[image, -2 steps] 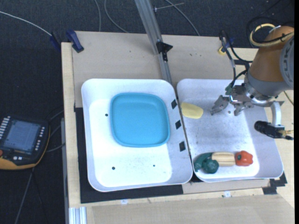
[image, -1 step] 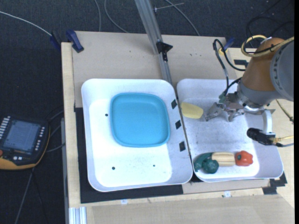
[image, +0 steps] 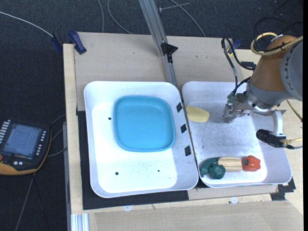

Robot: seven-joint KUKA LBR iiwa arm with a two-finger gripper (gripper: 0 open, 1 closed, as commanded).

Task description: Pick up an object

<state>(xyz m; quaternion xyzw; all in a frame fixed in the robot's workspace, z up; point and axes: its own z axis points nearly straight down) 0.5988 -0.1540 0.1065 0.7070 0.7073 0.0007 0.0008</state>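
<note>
One gripper (image: 232,110) is all we have here, and it hangs low over the right bin (image: 211,143), near the bin's upper part. We cannot tell how it is set, because it is small and dark from this angle, and we see nothing carried by it. We judge that the arm (image: 269,76) has placed it there to reach the nearest piece: a pale yellow object (image: 198,113) lies just to its left, close to the bin's left wall, apart from the gripper. This is probably the thing to pick.

Along the near edge of the same bin we see three more pieces in a row: a dark green one (image: 212,169), a beige one (image: 230,163) and a red one (image: 250,163), close together and maybe touching, well apart from the gripper.

In the left bin (image: 96,143) a blue tray (image: 144,123) rests alone. Both bins sit on a wooden bench (image: 120,57). A metal pole (image: 156,23) rises from behind. On the dark floor we see cables and a handheld control pendant (image: 21,143) at the left.
</note>
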